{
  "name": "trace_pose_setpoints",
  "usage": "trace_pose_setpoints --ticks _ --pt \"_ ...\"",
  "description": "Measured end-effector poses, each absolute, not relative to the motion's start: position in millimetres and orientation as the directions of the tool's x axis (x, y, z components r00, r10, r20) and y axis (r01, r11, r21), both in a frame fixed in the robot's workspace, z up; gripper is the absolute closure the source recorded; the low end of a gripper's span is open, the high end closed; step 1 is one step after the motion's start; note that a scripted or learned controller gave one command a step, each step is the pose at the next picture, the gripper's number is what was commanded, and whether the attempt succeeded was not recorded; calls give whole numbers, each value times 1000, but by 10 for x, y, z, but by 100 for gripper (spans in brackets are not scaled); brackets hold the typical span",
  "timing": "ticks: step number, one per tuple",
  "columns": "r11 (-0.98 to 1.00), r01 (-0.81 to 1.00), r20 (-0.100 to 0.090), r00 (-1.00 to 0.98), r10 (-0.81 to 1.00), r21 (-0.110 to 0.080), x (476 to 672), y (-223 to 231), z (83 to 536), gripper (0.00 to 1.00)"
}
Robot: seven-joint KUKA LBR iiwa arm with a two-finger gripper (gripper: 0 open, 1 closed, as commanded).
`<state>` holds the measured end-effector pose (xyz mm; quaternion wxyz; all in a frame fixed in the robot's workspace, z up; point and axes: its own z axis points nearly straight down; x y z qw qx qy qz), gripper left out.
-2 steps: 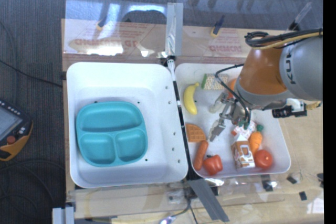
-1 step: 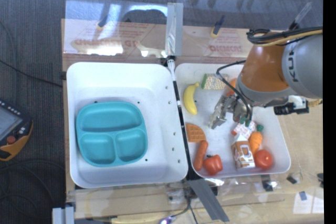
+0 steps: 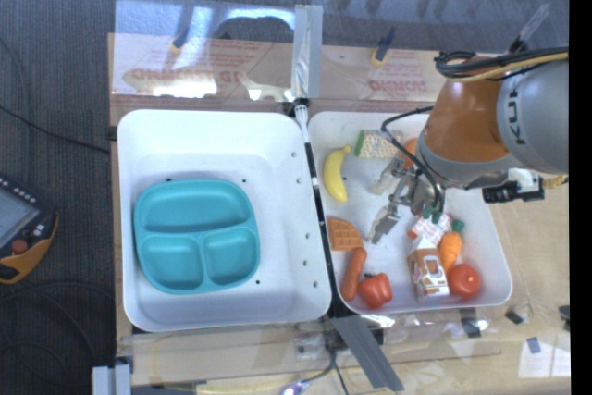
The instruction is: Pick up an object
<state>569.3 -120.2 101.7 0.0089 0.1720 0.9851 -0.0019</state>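
The arm [image 3: 490, 129] reaches over the right bin [image 3: 499, 240], where the toy food lies: banana [image 3: 335, 175], carrot [image 3: 352, 271], tomato [image 3: 465, 279], carton [image 3: 426, 269]. The tool [image 3: 400, 199] hangs just above the bin floor, fingers apart, holding nothing. No pick is made yet; grasping and lifting remain.

The arm [image 3: 490, 129] is cut off by the right edge. It hides part of the right bin [image 3: 504, 268] and of a packet [image 3: 374, 144]. The device [image 3: 20, 231] is cut off at left.
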Motion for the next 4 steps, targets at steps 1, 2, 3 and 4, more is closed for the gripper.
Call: trace_pose_setpoints --ticks 1,2,3,4 --pt "858 513 -17 -858 513 10 5303 -1371 913 0" --pt "816 578 3 -816 578 -6 6425 -1284 912 0" --pt "792 611 -11 -792 611 2 6008 -1051 903 0" --pt "779 628 -15 -778 627 5 5242 -985 911 0"
